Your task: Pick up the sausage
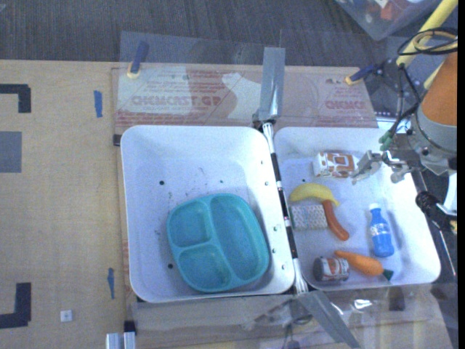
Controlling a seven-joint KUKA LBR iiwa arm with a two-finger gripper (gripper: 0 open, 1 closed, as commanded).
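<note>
Dark carpet lies behind a tan desk (58, 217) that carries two shallow white bins side by side. We see the claw (367, 163) hanging over the upper part of the right bin (429, 267), next to a small brown-and-white carton (334, 164). We cannot tell how far it is spread, and we see nothing gripped in it.

Our target, the sausage (334, 222), lies below the claw and a little to its left, on the floor of the same bin. It is a short orange-red link, gently curved, running slantwise. Its upper end touches or slips under a yellow banana (312, 192), and its left flank sits just beside a speckled grey sponge-like block (309, 216).

We judge it to be a light toy piece, smooth-skinned and rounded, so likely to roll or squirt out of a careless pinch; whether it is soft or hard we cannot tell. We would take it across its narrow width near the middle or lower half, where it lies free of the banana and block, with the closing direction square to its length.

Further from the claw lie a blue bottle (379, 231), a carrot (360, 263) and a small can (331, 268). A teal divided plate (218, 242) sits in the left bin (145, 158).
</note>
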